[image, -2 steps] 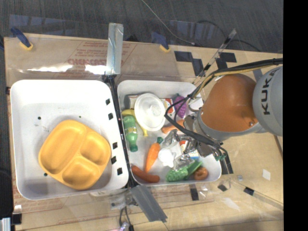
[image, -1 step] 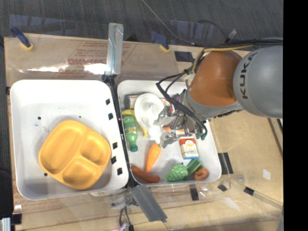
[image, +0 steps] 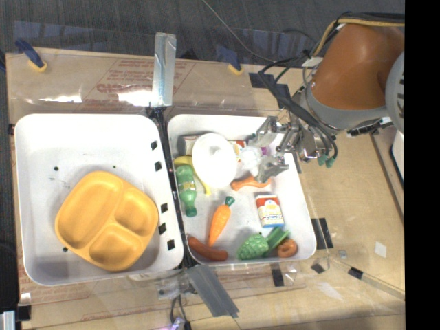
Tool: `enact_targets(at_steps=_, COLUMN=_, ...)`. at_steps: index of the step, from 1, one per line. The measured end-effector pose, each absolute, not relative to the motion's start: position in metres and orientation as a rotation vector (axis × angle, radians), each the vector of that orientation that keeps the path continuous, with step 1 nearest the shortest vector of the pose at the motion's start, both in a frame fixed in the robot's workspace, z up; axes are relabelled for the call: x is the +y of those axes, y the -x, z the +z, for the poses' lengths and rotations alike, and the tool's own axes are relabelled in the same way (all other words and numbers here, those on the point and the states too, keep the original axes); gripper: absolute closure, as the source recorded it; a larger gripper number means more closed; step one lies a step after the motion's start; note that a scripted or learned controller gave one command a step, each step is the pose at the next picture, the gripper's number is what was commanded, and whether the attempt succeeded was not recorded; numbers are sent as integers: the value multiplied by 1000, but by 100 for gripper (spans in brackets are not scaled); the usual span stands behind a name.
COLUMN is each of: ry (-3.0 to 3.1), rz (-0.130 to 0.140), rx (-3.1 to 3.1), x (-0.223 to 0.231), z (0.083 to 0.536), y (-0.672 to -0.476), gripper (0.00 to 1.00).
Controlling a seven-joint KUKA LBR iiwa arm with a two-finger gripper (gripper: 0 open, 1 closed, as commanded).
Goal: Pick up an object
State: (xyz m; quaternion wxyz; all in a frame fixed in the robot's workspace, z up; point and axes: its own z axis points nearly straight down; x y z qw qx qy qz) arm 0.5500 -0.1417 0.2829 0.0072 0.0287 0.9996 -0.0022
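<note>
Lying in the right-hand bin, the toys crowd together, and the ones nearest the claw are a pale crumpled piece and a thin orange strip just below it. The pale piece sits just to the claw's left, touching or almost touching its tips; the orange strip runs roughly left to right across the bin, beneath the claw's lower edge. A white bowl stands further left, against a green bottle and a yellow banana. Toward the bin's near side lie a carrot with its long axis slanting from upper right to lower left, a small red-and-white carton, a sausage and a green leafy vegetable.

Whether the claw is wide or narrow I cannot tell; metal parts blur together and nothing is plainly between them. A short move left and down would likely meet the pale piece first.

The left-hand bin holds a yellow divided plate, well apart from the arm.
</note>
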Motion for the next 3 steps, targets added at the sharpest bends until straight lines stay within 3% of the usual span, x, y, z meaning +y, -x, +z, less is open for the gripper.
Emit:
enact_targets(at_steps=1, ry=-90, rz=-3, rx=3136, x=-141, z=278, y=-549, gripper=0)
enact_targets(at_steps=2, ry=-72, rz=4, rx=3150, x=-168, z=139, y=-512, gripper=0)
enact_targets(at_steps=3, ry=122, rz=-12, rx=3118, x=-126, z=97, y=-483, gripper=0)
